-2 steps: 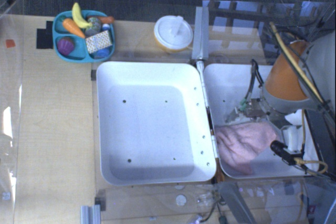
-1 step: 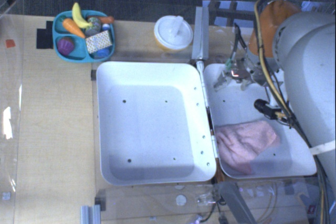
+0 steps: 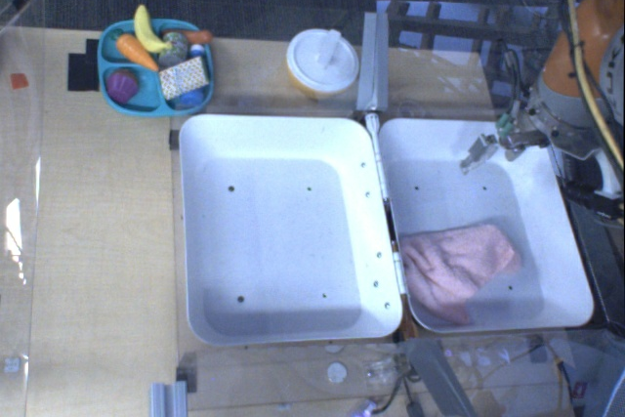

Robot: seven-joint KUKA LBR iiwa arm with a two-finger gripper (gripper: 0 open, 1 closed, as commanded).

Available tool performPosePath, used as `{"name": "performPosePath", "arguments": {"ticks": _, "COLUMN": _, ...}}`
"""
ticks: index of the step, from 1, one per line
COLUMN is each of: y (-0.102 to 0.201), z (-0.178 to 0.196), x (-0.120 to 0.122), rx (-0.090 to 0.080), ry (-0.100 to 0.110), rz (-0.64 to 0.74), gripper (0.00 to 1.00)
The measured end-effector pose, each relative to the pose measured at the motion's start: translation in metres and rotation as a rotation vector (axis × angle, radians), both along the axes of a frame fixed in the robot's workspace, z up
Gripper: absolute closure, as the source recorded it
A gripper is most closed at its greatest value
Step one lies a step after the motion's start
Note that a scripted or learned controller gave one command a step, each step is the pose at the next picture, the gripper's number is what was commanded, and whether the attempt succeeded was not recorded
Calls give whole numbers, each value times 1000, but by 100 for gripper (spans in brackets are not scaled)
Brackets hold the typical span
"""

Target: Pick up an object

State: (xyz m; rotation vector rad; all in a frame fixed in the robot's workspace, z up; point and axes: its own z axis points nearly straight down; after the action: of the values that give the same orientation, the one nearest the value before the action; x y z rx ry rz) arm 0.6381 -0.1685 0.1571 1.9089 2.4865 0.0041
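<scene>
A crumpled pink cloth (image 3: 457, 267) lies in the near part of the right bin (image 3: 547, 210). My gripper (image 3: 479, 153) hangs over the far part of that bin, up and to the right of the cloth and well apart from it. Nothing shows between its fingers. The grey arm with its orange band (image 3: 564, 63) comes in from the right edge.
The left bin (image 3: 278, 220) sits beside the right one, a metal divider (image 3: 371, 63) behind their seam. On the bench at the back left stands a blue tray (image 3: 151, 68) of toy food. A white lidded cup (image 3: 322, 61) stands behind the left bin.
</scene>
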Motion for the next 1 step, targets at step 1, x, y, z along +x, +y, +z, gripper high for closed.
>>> {"name": "performPosePath", "arguments": {"ticks": 1, "y": -28, "z": 27, "x": -67, "rx": 1, "ry": 2, "rz": -28, "gripper": 0}}
